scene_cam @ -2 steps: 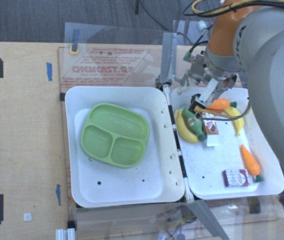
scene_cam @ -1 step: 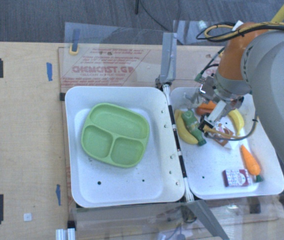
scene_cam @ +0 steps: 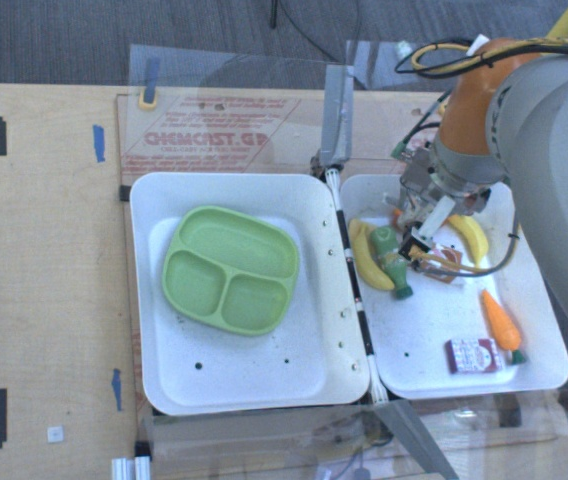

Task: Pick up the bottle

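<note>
The bottle (scene_cam: 392, 260) is green and lies in the right bin (scene_cam: 434, 368), close against a yellow banana (scene_cam: 367, 258) on its left. Its far end reaches up under the gripper. My gripper (scene_cam: 411, 224) hangs low over the upper part of the right bin, right above and just right of the bottle's far end. The wrist hides whether anything sits between the fingers.
A second banana (scene_cam: 470, 238) lies right of the gripper, with a small brown and orange item (scene_cam: 445, 262) beside it. A carrot (scene_cam: 501, 321) and a red carton (scene_cam: 473, 355) lie nearer the front. The left bin (scene_cam: 164, 368) holds a green divided plate (scene_cam: 230, 268).
</note>
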Motion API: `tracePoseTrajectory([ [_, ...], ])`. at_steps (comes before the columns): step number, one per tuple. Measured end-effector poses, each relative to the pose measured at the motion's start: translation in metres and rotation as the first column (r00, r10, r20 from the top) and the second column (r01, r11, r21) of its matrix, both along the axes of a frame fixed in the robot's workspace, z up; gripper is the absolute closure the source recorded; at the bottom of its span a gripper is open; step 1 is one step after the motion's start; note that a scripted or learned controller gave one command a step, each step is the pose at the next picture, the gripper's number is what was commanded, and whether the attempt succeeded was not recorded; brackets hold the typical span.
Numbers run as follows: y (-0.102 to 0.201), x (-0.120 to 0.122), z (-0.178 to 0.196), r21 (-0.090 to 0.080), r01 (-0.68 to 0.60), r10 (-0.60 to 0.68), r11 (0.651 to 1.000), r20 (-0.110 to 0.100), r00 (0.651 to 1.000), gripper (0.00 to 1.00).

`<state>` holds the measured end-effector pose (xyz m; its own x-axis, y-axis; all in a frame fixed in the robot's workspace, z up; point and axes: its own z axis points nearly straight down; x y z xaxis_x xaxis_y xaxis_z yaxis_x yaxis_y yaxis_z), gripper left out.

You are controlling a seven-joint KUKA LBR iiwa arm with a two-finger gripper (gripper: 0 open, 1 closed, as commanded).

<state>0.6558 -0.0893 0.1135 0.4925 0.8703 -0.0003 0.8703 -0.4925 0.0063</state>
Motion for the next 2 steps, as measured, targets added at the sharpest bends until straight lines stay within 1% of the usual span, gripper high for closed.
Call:
tracePoseTrajectory([
  [1, 0.0147, -0.0334, 0.1347, 0.002, 0.299, -0.299, 0.954, -0.005, 0.954, 1.00],
  [2, 0.0154, -0.0334, 0.1345, 0.002, 0.298, -0.298, 0.954, -0.006, 0.954, 0.00],
])
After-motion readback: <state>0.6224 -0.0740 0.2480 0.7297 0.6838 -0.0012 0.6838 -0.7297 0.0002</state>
